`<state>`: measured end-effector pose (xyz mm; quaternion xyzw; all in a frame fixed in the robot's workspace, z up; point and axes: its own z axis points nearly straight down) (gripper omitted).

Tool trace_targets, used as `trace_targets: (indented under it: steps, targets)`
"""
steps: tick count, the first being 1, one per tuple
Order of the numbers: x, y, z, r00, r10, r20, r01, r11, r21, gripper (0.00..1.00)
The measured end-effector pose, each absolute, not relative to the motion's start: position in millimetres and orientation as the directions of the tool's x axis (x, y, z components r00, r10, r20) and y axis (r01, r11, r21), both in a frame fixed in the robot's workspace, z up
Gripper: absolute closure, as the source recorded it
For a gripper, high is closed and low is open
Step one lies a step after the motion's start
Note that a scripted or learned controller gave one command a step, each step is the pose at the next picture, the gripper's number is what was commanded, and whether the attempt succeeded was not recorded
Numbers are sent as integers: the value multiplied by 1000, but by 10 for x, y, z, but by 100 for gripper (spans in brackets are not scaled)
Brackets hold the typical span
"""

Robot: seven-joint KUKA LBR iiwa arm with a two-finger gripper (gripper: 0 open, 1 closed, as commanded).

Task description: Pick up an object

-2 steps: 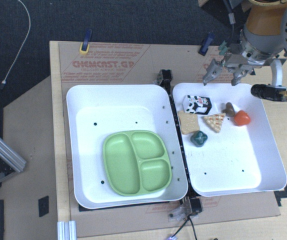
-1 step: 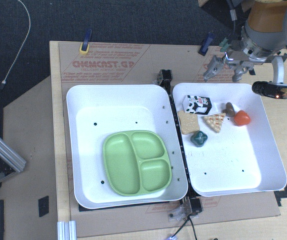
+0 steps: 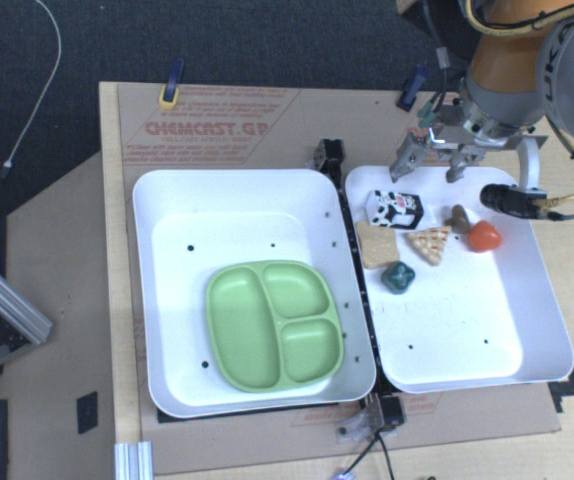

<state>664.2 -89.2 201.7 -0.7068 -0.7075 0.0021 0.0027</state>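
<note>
Pincer (image 3: 430,166): released, its two fingers spread apart and nothing between them; it hangs over the far rim of the right bin (image 3: 487,363), carried by the grey arm (image 3: 527,48) with its orange band.

Black-and-white cow-patterned item (image 3: 396,209): just below the pincer and slightly to its left, lying in the right bin near the far rim.

Tan flat piece (image 3: 376,245): below the cow-patterned item, against the bin's left wall.

Dark teal lump (image 3: 399,277): further below the pincer, just beside the tan piece.

Waffle-patterned wedge (image 3: 431,243): directly below the pincer, clear of it.

Small brown item (image 3: 459,218): below and right of the pincer, touching a red ball (image 3: 484,236).

Left bin (image 3: 167,218): well to the pincer's left on the surface (image 3: 127,138); it holds a green divided plate (image 3: 274,324).
</note>
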Motion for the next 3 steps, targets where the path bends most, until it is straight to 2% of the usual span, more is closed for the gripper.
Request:
trace_targets:
  steps: [1,2,3]
  targets:
    - [6561,-950,1530,1,1000,0,1000,-1,-5,0]
    - [6566,-1019,1226,-2,1000,-4,1000,2,18,0]
    - [6589,-1027,1343,-1,1000,-7,1000,1,29,100]
